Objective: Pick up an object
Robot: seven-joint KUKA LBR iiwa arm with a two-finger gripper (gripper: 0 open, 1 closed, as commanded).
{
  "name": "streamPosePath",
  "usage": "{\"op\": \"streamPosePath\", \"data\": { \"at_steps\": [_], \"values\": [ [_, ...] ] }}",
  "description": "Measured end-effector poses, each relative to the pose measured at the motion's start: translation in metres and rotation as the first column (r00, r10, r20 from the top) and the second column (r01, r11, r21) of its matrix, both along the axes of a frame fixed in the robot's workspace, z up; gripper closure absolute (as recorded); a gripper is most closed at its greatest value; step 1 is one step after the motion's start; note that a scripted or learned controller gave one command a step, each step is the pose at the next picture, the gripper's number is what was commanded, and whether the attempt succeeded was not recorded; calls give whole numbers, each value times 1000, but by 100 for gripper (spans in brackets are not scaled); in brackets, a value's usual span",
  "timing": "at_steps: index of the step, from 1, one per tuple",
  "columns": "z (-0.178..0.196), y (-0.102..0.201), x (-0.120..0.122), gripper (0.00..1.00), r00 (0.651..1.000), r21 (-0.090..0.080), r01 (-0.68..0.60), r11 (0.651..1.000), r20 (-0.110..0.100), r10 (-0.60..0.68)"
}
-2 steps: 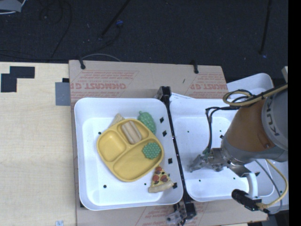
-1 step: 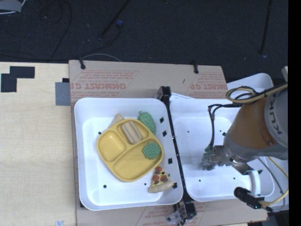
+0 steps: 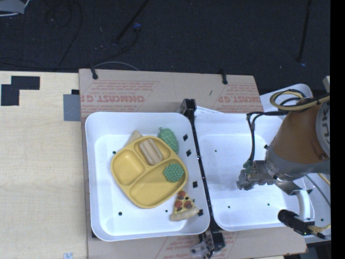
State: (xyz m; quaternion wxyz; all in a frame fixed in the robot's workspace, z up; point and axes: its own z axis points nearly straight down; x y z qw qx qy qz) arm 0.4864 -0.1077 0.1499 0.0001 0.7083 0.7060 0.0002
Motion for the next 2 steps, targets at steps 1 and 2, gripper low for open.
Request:
{"op": "streamPosePath", "data": {
  "at_steps": [1,2],
  "values": [
    [45,6,5,100,1000,0,-5,1000,1,5],
    [67,6,5,100,1000,0,-4,1000,-1,4]
  ]
}}
